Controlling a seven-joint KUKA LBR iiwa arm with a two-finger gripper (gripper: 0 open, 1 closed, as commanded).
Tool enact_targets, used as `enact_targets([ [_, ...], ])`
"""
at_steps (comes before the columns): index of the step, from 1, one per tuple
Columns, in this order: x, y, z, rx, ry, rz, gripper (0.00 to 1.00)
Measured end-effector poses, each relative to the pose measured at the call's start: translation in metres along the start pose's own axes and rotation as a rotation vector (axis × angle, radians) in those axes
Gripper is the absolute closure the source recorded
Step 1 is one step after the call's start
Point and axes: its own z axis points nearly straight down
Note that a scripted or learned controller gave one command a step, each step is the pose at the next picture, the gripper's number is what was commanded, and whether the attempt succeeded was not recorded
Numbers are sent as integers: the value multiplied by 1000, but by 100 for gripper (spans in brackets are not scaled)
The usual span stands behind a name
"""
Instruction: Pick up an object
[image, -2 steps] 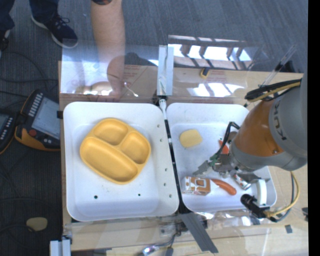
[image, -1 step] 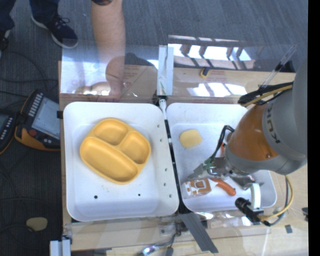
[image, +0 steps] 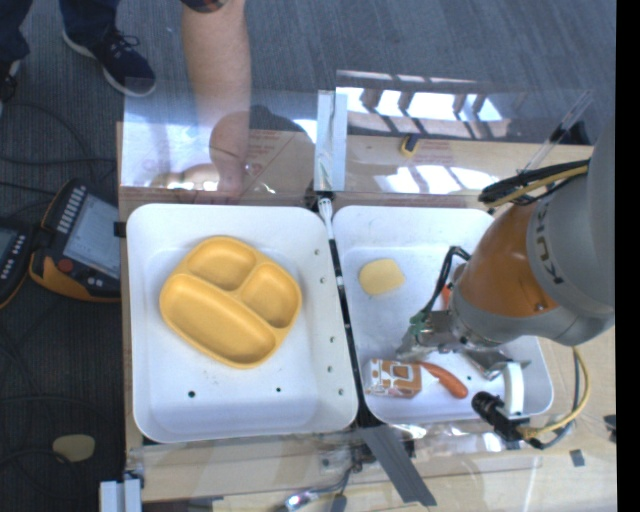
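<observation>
In the right bin (image: 530, 395) lie three things: a flat round yellow piece (image: 381, 277) near the far left corner, a small orange-and-white packet (image: 393, 378) at the near left, and an orange carrot (image: 446, 380) just right of the packet. My gripper (image: 428, 333) hangs low over the middle of this bin, directly above the carrot and packet and to the near right of the yellow piece. The wrist with its orange band (image: 505, 275) covers much of the bin's right half. I see nothing held.
The left bin (image: 150, 400) holds a yellow divided plate (image: 231, 299). A raised divider (image: 340, 300) separates the bins. Clear panels stand behind them. A person's leg (image: 222, 60) is beyond the back-left edge, and a teach pendant (image: 75, 240) lies on the floor at left.
</observation>
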Motion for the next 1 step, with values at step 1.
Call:
enact_targets([
  [1,0,0,0,1,0,0,0],
])
